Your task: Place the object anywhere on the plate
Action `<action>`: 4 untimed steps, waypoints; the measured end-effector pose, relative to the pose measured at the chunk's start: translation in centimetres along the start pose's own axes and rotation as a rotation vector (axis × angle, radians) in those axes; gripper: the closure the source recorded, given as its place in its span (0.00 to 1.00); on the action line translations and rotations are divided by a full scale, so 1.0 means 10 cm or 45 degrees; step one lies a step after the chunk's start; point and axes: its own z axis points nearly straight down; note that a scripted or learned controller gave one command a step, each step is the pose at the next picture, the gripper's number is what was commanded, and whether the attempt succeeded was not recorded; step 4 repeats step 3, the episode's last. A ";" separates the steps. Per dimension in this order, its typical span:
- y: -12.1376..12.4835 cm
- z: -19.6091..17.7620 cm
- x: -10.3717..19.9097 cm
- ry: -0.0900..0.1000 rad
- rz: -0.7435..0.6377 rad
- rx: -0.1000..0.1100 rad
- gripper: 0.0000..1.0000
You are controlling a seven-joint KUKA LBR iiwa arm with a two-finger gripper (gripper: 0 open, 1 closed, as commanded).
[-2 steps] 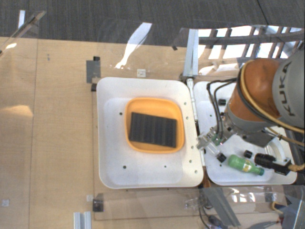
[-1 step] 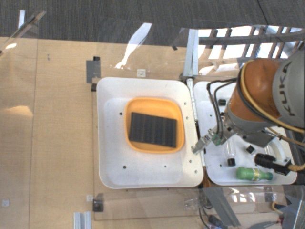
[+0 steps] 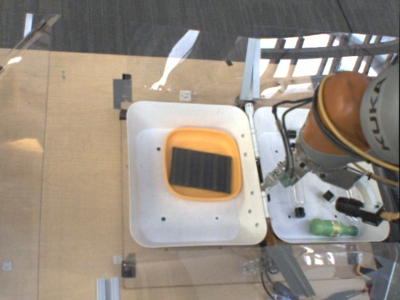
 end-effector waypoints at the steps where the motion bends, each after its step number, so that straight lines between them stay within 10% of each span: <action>1: 0.09 0.11 0.34 0.007 -0.145 0.008 1.00; 2: 0.85 0.12 0.48 0.009 -0.265 0.009 1.00; 3: 0.85 0.12 0.48 0.009 -0.265 0.009 0.00; 4: 0.85 0.12 0.48 0.009 -0.265 0.009 0.00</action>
